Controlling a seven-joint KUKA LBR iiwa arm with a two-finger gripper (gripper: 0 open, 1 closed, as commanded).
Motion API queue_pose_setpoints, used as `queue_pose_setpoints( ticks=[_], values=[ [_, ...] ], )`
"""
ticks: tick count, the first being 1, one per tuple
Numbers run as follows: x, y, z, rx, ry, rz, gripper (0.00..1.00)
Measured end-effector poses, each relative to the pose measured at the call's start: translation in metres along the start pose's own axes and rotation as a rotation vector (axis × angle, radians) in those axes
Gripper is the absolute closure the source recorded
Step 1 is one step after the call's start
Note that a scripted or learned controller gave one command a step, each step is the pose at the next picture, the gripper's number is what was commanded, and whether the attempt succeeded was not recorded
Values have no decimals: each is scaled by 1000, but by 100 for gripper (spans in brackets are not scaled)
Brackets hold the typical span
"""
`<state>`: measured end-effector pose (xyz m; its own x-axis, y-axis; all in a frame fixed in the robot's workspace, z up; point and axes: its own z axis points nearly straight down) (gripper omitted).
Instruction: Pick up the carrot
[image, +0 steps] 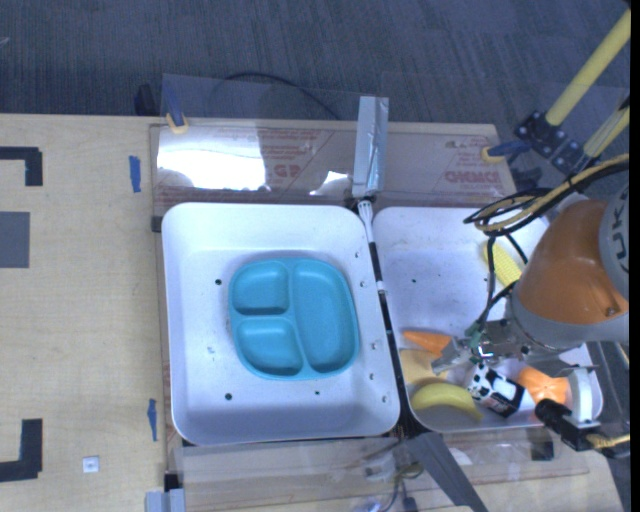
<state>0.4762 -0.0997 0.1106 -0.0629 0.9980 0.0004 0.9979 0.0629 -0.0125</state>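
The carrot (424, 341) is a small orange piece lying in the right bin (430, 265), near that bin's left wall and towards the front. My gripper (472, 352) hangs low over the bin just to the right of the carrot, close to its right end. Whether it touches the carrot I cannot tell. The grey arm with its orange band (568, 272) covers the right part of the bin.
The left bin (190, 300) holds a blue divided plate (294, 316). In the right bin lie a yellow-green rounded piece (445, 400), a black-and-white item (496, 390), another orange item (540, 382) and a yellow piece (502, 262) at the arm's edge. Cables hang at the upper right.
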Motion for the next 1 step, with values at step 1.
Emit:
queue_pose_setpoints(
  ticks=[1],
  values=[
    [-15,58,24,-17,-2,-138,0]
  ],
)
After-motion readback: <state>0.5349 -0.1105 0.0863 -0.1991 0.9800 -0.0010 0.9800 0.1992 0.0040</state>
